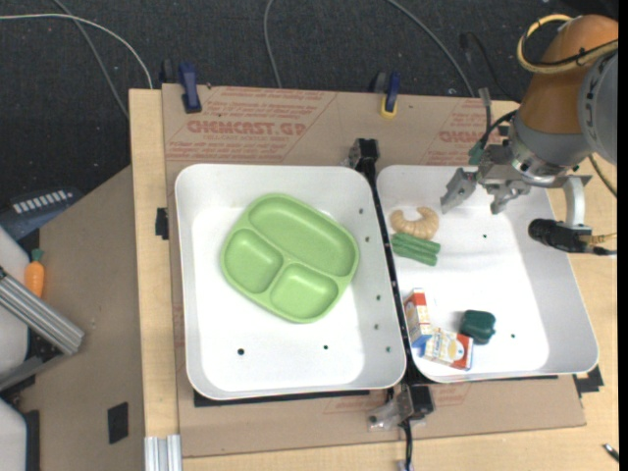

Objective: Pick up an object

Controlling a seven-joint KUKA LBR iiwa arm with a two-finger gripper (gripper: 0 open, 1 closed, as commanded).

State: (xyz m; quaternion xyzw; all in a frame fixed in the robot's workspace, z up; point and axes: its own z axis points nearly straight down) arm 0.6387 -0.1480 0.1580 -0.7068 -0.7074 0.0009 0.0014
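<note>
My gripper (481, 196) hangs over the far part of the right bin (549, 302), its two grey fingers spread open with nothing between them. Left of it and a little nearer lies a tan curved piece (416, 223), and a green stick (415, 249) sits just in front of that. Closer to the front of the same bin are a small colourful carton (439, 340) and a dark green block (478, 324). All of these objects lie apart from the gripper.
The left bin (196, 292) holds a light green divided plate (289, 256). A black clamp (365, 153) sits at the far end of the seam between the bins. A black cable fitting (561, 234) juts over the right bin's right side.
</note>
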